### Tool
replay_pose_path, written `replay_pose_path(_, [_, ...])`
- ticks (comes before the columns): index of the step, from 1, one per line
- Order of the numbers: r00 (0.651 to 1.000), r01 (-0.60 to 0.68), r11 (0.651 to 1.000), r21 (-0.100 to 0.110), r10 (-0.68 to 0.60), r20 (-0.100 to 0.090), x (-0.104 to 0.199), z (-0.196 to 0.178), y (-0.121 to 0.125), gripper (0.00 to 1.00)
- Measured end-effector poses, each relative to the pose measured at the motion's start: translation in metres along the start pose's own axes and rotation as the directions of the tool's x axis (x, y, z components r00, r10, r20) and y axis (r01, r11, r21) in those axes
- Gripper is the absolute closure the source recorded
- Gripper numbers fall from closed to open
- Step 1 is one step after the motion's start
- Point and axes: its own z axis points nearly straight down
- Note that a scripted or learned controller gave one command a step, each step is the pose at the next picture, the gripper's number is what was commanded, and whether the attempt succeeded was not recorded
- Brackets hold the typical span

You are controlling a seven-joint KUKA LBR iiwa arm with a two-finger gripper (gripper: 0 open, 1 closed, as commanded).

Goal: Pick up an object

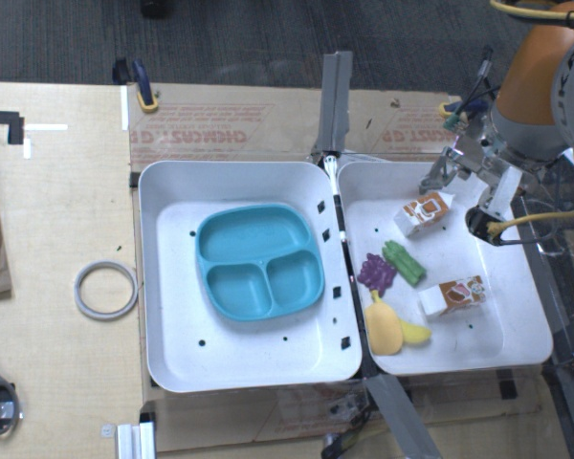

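The gripper (447,168) hangs over the right bin's (517,352) far edge, seemingly open and empty, with a small carton (424,212) lying just below-left of it, long axis slanting toward the arm.

Grey arm (545,113) w/ orange band, yellow cables, metal hand (452,168) w/ blue-yellow wiring.

bench (57,218): two white bins (163,285), tape ring (106,289).
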Motion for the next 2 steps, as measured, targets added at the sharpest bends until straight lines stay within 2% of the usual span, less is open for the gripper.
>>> replay_pose_path(1, [1.000, -0.031, 1.000, 0.002, 0.031, -0.001, -0.008, 0.106, -0.033, 0.00])
replay_pose_path(2, [0.910, 0.415, 0.910, -0.009, -0.415, -0.004, -0.037, 0.132, -0.020, 0.00])
